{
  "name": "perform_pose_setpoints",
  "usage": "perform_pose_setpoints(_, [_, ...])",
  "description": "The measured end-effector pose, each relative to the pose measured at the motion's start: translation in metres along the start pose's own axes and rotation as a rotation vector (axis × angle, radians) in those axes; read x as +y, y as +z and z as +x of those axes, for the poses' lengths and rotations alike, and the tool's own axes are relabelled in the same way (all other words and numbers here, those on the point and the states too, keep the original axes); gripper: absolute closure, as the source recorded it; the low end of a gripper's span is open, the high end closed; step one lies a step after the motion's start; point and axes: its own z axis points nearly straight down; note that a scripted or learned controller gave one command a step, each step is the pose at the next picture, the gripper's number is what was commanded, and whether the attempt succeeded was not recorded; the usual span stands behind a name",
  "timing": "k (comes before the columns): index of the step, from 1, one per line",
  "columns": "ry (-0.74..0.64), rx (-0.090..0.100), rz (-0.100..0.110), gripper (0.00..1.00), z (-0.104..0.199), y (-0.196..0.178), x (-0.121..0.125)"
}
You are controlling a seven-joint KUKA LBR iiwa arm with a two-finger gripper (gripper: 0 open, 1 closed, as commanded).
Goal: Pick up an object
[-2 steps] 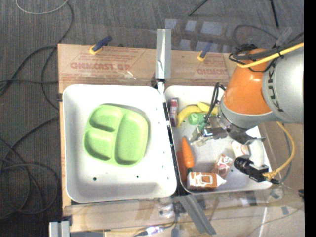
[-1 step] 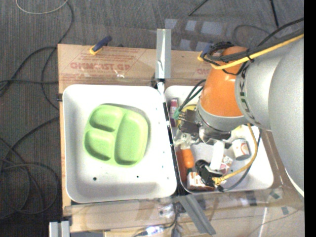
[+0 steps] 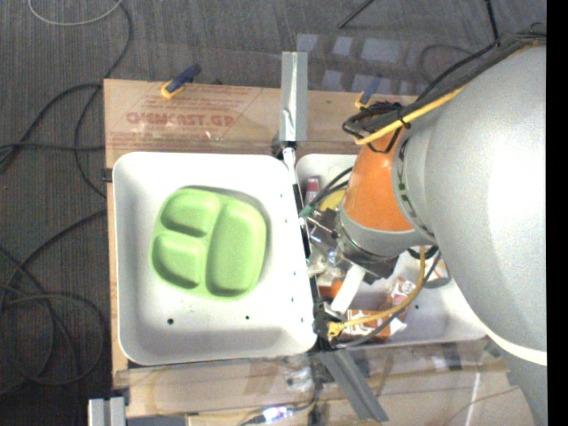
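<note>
The arm (image 3: 461, 176) hangs low over the right bin (image 3: 435, 322), at three o'clock from the green tray (image 3: 211, 242) in the left bin (image 3: 142, 327), likely reaching its clutter (image 3: 368, 318), but I cannot tell the gripper's state.

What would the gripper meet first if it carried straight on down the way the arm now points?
Probably the jumble of objects in the right bin: the gripper hangs low over it, near the left wall. The arm hides much, so depth and the exact item are unclear.
</note>
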Motion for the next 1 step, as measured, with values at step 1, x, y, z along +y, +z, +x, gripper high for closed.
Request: perform_pose_setpoints(1, [-0.217,0.000,-0.005,1.00,-0.0030,-0.1314,0.0017])
